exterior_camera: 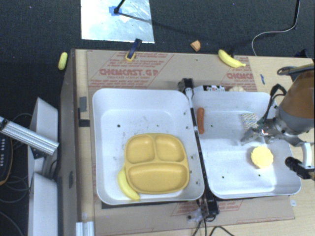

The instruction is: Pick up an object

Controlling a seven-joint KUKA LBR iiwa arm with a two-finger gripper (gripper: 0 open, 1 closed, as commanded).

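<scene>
Two white bins sit side by side. Left bin (106,132) holds a yellow divided tray (156,163) with a banana (126,186) touching its lower-left corner. Right bin (226,181) holds the gripper (256,132), a yellow round object (262,157) just below it, and a hot dog (200,120) along the left wall. Whether the claw is released or clenched cannot be told.

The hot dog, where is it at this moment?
The hot dog lies in the right bin, against its left wall by the divider, left of the gripper and the round yellow object.
</scene>
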